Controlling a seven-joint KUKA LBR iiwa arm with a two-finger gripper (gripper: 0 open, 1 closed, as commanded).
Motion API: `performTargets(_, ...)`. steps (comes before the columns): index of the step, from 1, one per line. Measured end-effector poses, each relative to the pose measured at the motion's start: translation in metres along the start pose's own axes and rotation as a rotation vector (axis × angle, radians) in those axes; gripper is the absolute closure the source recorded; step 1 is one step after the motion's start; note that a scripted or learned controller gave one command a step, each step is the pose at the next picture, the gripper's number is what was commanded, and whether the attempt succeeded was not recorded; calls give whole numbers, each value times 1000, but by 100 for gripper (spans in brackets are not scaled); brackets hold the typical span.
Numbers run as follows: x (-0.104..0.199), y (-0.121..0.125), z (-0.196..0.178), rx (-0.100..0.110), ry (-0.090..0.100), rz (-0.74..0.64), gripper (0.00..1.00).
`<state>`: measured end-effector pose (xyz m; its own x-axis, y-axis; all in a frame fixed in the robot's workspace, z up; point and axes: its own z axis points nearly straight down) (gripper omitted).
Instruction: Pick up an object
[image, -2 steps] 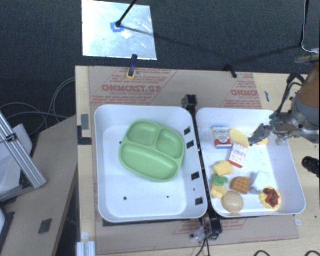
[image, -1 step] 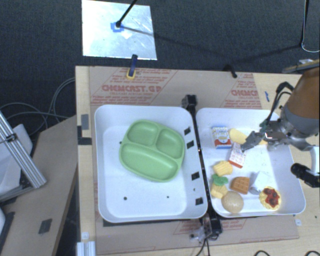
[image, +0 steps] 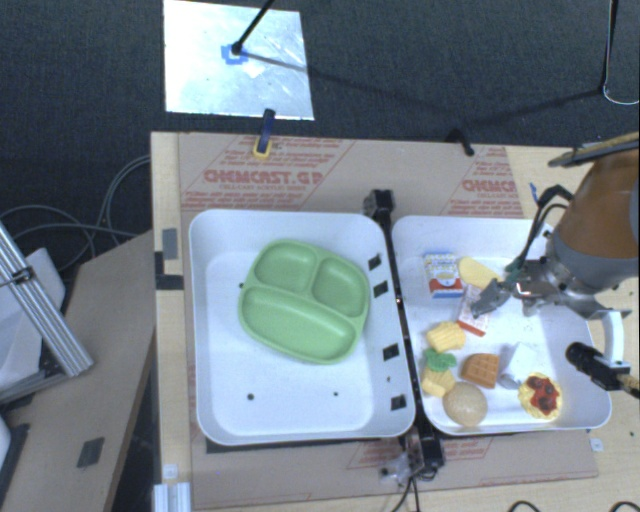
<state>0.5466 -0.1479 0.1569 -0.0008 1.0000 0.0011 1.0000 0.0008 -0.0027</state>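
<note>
**Gripper over toy food in right bin, nothing clearly held**

Gripper (image: 490, 300) hangs low in the right bin (image: 575, 415), over a small red-and-white piece (image: 470, 325) just beside a yellow wedge (image: 478, 270) and a small carton (image: 443, 274). Fingers look slightly parted, nothing visibly between them; call it open, not gripping. Likely target is that red-and-white piece or the wedge. My guess is these are light, hard plastic toys, smooth and apt to slide or pop out; pinch across the narrow sides, mid-body. Waffle (image: 481, 369), round bun (image: 465, 404) and pizza slice (image: 540, 395) lie nearer the front. The left bin (image: 215, 400) has a green divided plate (image: 305, 300). Fingertips blur into the clutter, so contact is hard to judge. The arm (image: 600, 220) is cut off at the right.
</note>
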Motion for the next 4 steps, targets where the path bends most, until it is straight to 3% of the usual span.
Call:
performTargets(1,4,3,61,-3,0,1,0)
performTargets(2,4,7,68,-8,1,-1,0)
performTargets(3,4,9,55,-16,0,-1,100)
performTargets(4,-1,6,-7,-9,-3,-2,100)
